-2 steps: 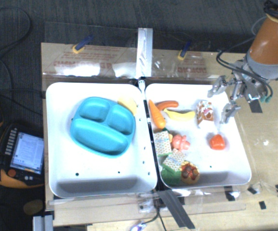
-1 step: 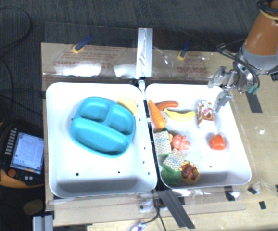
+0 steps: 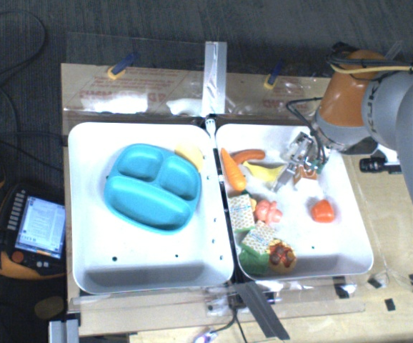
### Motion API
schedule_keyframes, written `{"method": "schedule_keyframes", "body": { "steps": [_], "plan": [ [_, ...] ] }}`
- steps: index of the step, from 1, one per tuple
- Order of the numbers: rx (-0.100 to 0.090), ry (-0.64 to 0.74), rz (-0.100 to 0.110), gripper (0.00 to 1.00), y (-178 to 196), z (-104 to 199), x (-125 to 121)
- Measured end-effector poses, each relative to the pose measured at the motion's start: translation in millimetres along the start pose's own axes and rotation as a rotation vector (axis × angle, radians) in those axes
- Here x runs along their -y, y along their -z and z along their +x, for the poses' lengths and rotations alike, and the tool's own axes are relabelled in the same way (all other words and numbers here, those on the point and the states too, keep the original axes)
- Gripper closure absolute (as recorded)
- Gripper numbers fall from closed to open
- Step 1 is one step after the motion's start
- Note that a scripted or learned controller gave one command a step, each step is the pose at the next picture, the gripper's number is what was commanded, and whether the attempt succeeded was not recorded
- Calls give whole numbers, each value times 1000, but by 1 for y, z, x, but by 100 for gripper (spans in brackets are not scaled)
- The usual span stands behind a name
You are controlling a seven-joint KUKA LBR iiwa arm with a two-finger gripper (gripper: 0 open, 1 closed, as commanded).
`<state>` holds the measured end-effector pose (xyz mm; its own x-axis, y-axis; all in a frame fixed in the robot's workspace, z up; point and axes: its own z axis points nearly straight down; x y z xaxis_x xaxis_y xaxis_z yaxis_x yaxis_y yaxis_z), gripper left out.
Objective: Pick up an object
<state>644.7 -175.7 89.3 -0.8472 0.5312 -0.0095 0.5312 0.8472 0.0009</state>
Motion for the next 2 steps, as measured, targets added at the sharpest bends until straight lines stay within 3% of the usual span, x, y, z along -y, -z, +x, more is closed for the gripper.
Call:
{"method": "schedule_keyframes", "body": {
  "steps": [1, 2],
  "plan": [
    [1, -116, -2, 0, 1, 67, 6],
    [8, -115, -2, 100, 13, 65, 5]
  ]
}}
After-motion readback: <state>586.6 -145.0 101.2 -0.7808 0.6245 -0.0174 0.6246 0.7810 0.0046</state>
